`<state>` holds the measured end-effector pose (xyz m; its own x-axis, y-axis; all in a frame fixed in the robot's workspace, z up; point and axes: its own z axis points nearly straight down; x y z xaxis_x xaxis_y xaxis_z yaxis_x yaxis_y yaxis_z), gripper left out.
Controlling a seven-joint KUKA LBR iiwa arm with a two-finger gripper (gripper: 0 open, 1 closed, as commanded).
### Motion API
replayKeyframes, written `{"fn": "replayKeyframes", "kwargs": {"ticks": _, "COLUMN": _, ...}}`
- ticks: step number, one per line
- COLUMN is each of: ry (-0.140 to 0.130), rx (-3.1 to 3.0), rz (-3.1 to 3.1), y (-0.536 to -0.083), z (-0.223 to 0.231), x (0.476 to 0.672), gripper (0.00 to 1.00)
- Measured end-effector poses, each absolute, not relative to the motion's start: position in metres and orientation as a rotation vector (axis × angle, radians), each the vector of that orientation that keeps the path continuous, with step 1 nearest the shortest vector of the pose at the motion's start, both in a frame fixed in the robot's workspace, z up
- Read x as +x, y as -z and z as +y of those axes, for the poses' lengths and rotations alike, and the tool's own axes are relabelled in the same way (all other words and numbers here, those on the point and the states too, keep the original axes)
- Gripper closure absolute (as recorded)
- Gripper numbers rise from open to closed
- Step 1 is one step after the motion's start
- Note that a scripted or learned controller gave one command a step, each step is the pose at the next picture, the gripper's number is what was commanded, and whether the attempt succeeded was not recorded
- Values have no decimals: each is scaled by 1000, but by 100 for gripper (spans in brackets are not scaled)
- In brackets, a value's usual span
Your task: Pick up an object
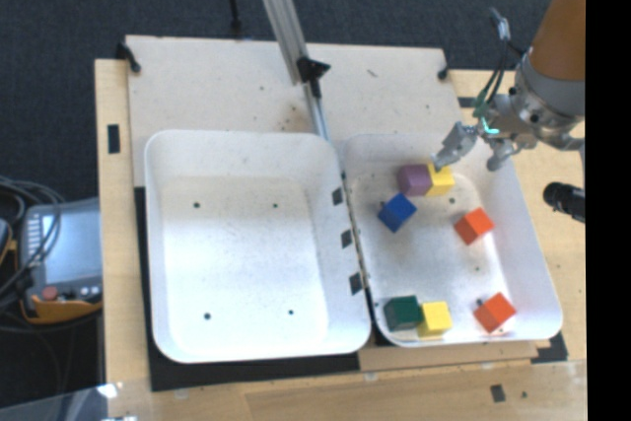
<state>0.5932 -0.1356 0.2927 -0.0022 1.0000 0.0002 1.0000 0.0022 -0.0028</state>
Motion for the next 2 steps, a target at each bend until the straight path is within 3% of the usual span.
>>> {"fn": "replayKeyframes", "kwargs": {"ticks": 1, "ry": 1, "rx": -2220, "rz": -2224, "y": -295, "z": -135, "x": 594, "gripper": 0}}
{"fn": "replayKeyframes", "kwargs": {"ticks": 2, "ry": -5, "rx": -2222, "rz": -2220, "y": -241, "z": -135, "x": 604, "gripper": 0}}
